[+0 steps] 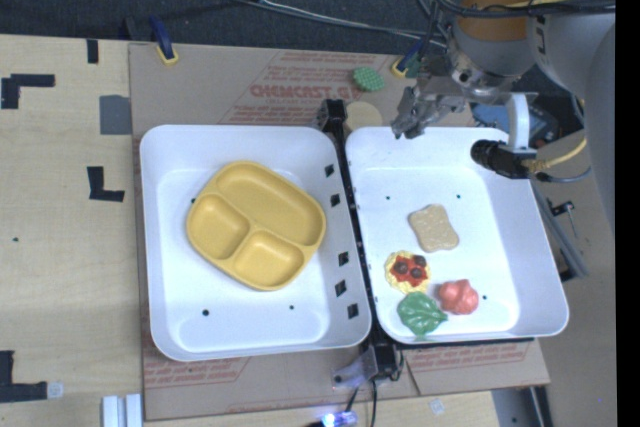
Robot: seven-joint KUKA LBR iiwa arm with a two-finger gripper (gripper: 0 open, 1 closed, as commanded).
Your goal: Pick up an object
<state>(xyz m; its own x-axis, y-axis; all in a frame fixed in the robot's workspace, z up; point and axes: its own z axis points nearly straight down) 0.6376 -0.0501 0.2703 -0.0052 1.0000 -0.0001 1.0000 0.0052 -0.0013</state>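
The right bin (pixel 520 215) holds a tan slice of toast (pixel 433 228), a small yellow piece with red and dark spots (pixel 407 270), a red lumpy item (pixel 459 296) and a green leafy item (pixel 421 313). My gripper (pixel 412 122) hangs over the bin's far left corner, well above and behind the toast, with nothing seen between its fingers. The grey arm with the orange band comes in from the upper right.
The left bin (pixel 165 215) holds a yellow compartment plate (pixel 255 224). A green round piece (pixel 367 79) lies on the cardboard beyond the bins. Black clips line the divider (pixel 345 215) between the bins. Cables run across the dark floor at the top.
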